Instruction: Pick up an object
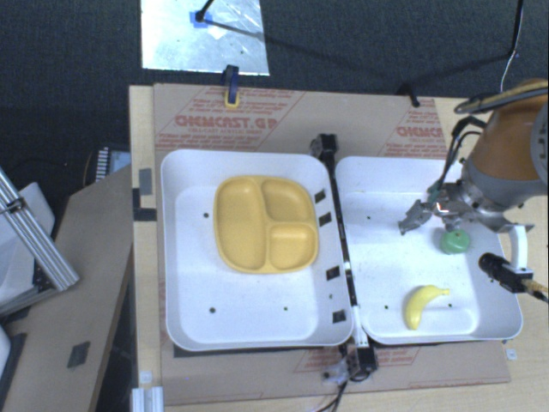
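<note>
With the gripper at the frame's right, jaws spread and empty just beside the green ball, a close might nudge the round thing rolling away.

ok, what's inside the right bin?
In the right bin: a yellow banana near the front and a small green object further back, right under the gripper. The arm covers the bin's far right corner, so anything there is hidden.
</note>
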Robot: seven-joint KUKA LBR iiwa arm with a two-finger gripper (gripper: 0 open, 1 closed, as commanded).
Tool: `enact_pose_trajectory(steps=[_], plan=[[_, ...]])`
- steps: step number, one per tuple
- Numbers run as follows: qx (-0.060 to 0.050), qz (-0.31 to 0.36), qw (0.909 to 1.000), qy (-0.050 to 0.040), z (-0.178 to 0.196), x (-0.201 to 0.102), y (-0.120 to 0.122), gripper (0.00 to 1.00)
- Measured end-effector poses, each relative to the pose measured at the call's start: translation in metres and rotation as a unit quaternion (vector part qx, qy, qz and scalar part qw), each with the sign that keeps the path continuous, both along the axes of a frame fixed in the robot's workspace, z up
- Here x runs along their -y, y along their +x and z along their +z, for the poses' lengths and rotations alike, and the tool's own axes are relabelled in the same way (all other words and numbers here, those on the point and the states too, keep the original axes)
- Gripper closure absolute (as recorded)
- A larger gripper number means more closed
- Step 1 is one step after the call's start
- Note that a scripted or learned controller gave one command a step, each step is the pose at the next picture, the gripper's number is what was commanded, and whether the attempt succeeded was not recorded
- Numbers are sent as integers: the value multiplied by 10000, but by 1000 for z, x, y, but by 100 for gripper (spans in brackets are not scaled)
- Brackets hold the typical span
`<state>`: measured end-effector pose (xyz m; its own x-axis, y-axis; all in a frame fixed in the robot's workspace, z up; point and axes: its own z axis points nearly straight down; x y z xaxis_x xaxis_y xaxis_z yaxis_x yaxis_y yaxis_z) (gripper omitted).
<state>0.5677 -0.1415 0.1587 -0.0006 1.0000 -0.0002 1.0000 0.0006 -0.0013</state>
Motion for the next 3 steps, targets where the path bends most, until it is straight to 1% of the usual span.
enact_pose_trajectory(steps=[1,2,3], plan=[[-5,-1,10000,3,-49,5,-9,0],[2,1,10000,3,-76,4,-9,0],[20,-1,10000,-5,-64,5,-8,100]])
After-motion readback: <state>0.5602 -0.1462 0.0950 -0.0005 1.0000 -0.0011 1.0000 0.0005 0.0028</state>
